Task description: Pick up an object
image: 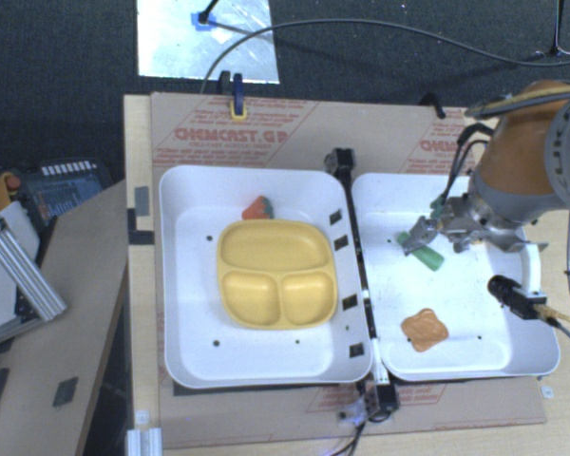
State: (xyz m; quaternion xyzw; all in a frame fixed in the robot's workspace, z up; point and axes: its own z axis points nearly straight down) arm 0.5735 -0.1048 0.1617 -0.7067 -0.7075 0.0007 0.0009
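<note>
My gripper (421,238) hangs over the upper left part of the right bin (527,350), reaching in from the right. A small green object (429,256) lies right at its tip, partly covered by it; whether it is gripped or just resting underneath cannot be made out. A brown, cookie-like piece (424,329) lies on the bin floor nearer the front, apart from the gripper. In the left bin (185,283), a red and green item (256,208) peeks out from behind a yellow divided plate (275,272).
The grey arm with its orange band (522,150) covers the right bin's upper right corner. A black fitting (513,296) juts out over the bin's right side. A black divider (353,255) runs between the bins.
</note>
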